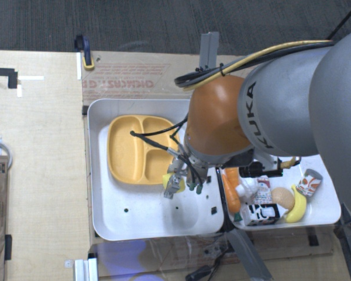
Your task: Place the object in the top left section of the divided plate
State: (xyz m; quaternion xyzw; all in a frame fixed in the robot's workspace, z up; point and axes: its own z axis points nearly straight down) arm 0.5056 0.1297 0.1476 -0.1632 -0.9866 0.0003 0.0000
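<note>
The end effector (176, 183) is hanging over the left bin (99, 157), just beside the lower right edge of the yellow divided plate (128, 151). It is gripping a small yellowish object (171, 182) between its fingers. The right bin (330, 212) is holding a carrot (231, 191), a banana (298, 206) and a can (309, 183).

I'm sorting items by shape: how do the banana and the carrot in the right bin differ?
The banana is yellow and curved; the carrot is orange and straight. The banana lies toward the bin's right side, the carrot against its left wall, near the arm. The carrot runs lengthwise up and down the view; the banana bows sideways. Both are elongated food items lying flat in the right bin.
</note>
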